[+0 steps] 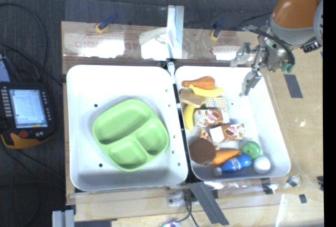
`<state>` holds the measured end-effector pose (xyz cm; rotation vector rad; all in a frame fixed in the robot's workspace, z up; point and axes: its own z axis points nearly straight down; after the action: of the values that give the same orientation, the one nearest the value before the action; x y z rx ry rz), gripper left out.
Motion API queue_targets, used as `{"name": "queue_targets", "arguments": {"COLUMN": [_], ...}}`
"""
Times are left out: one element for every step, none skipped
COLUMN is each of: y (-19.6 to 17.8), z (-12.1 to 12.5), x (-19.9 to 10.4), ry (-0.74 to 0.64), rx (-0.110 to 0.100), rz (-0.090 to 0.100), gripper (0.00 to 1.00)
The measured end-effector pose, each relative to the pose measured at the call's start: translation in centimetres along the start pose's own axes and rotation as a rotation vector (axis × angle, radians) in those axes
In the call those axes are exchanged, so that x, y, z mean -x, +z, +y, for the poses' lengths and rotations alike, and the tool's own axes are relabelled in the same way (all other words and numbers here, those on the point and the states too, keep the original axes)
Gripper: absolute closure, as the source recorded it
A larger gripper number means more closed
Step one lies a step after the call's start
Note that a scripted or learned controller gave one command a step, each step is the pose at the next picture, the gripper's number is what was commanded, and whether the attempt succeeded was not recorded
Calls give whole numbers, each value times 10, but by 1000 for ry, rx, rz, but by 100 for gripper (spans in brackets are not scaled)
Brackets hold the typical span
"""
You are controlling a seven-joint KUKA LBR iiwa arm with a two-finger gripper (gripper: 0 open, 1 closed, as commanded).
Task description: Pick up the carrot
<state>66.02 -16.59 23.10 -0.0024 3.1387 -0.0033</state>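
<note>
An orange, tapered toy carrot (227, 156) lies untouched near the front of the right-hand shallow white bin (277, 136), its pointed end toward the right, wedged between a dark brown round cookie-like disc (201, 151) on its left and a blue bottle-shaped toy (235, 164) just in front. A green ball (251, 148) and a white egg-shaped piece (261, 163) sit close on its right. The pickup has, by the look of things, not begun: nothing is lifted and the whole job remains. Further back, printed snack boxes (220, 125), a yellow banana (188, 116) and an orange drumstick-shaped toy (199, 83) crowd the bin. In the left bin rests a light-green, three-compartment plastic tray (131, 133). At the far right corner, the grey two-finger gripper (251, 70) hangs above the bin's rim, fingers apparently spread and pinching nothing, well apart from the carrot.
</note>
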Motion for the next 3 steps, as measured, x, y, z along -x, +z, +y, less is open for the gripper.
{"name": "queue_targets", "arguments": {"y": [111, 101, 103], "z": [43, 65, 52], "x": [-70, 1, -112], "ry": [-71, 108, -306], "rx": [4, 0, 2], "rz": [11, 37, 2], "gripper": [0, 0, 0]}}
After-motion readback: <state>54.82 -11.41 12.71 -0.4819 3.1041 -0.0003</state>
